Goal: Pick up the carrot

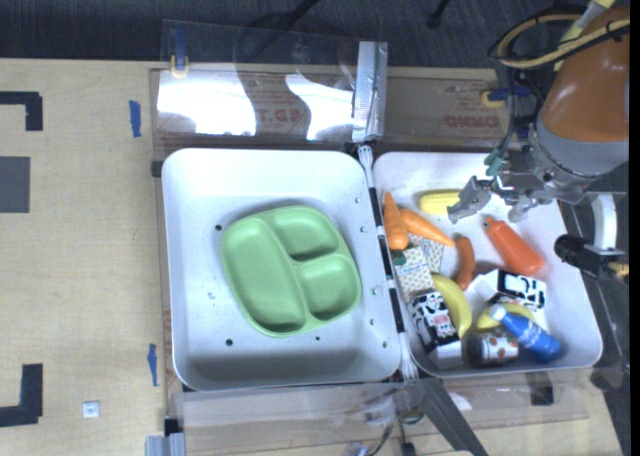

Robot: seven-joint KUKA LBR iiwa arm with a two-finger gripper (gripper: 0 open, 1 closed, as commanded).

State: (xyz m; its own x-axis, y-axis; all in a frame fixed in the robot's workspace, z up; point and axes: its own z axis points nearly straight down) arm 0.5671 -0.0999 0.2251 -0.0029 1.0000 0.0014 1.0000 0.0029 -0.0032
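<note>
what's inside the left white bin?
The left white bin holds one green sectioned plastic tray with three compartments, tilted relative to the bin's walls. Nothing lies in its compartments. Whatever is beneath the tray is covered.

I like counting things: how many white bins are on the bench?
2: the left bin holds a green tray; the right bin holds the toy food, below the pincer.
</note>
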